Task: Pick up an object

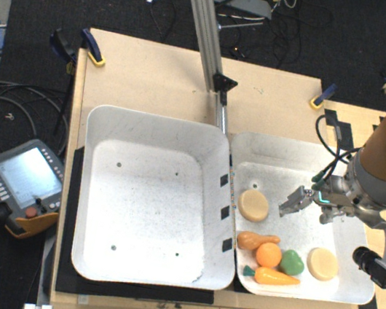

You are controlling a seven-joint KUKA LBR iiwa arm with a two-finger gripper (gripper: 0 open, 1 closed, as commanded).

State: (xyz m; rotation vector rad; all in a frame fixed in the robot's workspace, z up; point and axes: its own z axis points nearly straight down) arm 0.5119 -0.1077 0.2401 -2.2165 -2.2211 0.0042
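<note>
Several toy foods lie in the right bin (pixel 282 155). A round cream biscuit (pixel 254 204) sits near the bin's left wall. Below it lie a tan squash piece (pixel 256 240), an orange ball (pixel 269 255), a green pepper (pixel 293 263) and an orange carrot (pixel 275 278). A second cream disc (pixel 323 263) rests toward the right. My gripper (pixel 295 202) hangs above the bin's middle, to the right of the biscuit and apart from it. Its fingers stand open and hold nothing.
The left bin (pixel 149 194) sits beside the right one, sharing a raised middle edge with black clips. A slanted metal pole (pixel 210 35) crosses the bench's back. A teach pendant (pixel 21 186) lies on the floor at left.
</note>
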